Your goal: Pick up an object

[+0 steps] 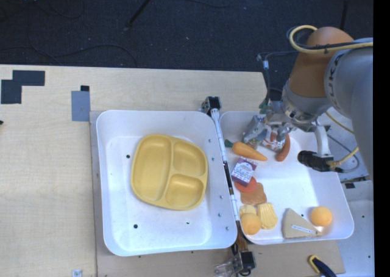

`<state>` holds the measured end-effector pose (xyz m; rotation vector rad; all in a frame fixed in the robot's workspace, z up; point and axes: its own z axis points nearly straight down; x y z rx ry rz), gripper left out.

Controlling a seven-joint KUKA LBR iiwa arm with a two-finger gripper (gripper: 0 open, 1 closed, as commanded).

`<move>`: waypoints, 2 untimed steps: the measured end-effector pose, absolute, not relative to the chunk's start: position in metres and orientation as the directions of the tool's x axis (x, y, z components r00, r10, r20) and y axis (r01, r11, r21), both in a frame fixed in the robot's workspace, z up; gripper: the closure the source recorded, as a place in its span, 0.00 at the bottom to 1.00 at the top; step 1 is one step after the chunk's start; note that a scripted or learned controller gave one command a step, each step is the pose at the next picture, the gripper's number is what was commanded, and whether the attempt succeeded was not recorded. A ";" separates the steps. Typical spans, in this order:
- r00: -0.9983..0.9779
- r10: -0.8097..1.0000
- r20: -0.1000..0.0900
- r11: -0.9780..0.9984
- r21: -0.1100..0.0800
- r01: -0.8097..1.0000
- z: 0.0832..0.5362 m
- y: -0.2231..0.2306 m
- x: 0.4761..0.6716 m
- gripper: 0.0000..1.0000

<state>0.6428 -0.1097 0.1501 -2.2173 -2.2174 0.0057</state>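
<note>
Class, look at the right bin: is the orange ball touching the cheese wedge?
Apart. The camera view shows a strip of white bin floor between the orange ball and the cheese wedge beside it.

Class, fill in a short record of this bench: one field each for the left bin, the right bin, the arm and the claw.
left bin: shallow white bin holding a yellow three-section plastic plate
right bin: shallow white bin with an orange toy carrot, a small orange ball, a tan wedge
arm: grey, orange band, reaching from right
claw: low over right bin's far end, near the carrot
</note>
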 end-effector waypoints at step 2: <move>0.000 1.000 0.001 0.000 -0.004 1.000 0.087 -0.093 0.644 0.00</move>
